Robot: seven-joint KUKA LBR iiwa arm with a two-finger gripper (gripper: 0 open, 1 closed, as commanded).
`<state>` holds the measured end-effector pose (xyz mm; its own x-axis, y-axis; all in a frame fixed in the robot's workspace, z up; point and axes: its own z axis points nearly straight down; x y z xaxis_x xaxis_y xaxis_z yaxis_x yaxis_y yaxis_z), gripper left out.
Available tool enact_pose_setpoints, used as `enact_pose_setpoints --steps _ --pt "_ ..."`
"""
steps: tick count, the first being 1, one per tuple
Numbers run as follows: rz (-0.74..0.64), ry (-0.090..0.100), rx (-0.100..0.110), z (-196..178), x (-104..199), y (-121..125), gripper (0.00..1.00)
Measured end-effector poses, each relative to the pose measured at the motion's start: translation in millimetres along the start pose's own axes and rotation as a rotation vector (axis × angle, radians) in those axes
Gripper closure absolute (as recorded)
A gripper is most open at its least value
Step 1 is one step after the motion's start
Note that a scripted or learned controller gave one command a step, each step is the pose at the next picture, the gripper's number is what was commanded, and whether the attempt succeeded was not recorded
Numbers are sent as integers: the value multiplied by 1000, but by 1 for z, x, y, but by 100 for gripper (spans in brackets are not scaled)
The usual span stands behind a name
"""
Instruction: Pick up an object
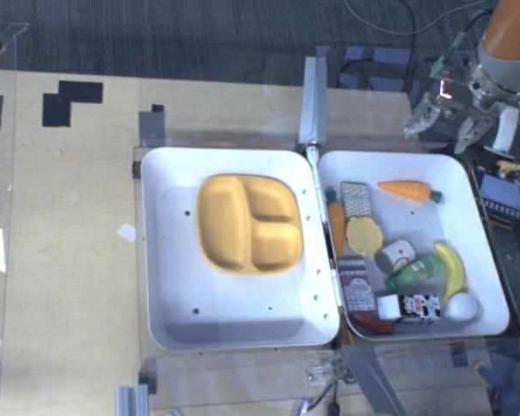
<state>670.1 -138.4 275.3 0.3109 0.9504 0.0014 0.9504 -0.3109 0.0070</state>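
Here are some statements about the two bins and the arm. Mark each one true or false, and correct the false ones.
1. The yellow divided tray lies in the left bin. True.
2. The carrot lies in the left bin. False: it lies in the right bin, near its far edge.
3. The gripper holds the banana. False: the banana lies in the right bin, and the gripper is beyond that bin's far edge.
4. The banana lies next to a green bottle. True.

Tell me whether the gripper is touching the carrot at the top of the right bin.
Apart. The camera view shows the gripper above the right bin's far rim, with bare white bin floor between it and the carrot.
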Motion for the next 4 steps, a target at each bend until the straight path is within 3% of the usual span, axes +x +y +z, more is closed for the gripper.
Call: enact_pose_setpoints --steps 1,2,3,4 --pt "76 0 4 112 21 -40 0" --pt "76 1 3 112 21 -40 0" --pt "258 0 4 189 -45 -16 0" --pt "254 6 -4 175 -42 -13 100"
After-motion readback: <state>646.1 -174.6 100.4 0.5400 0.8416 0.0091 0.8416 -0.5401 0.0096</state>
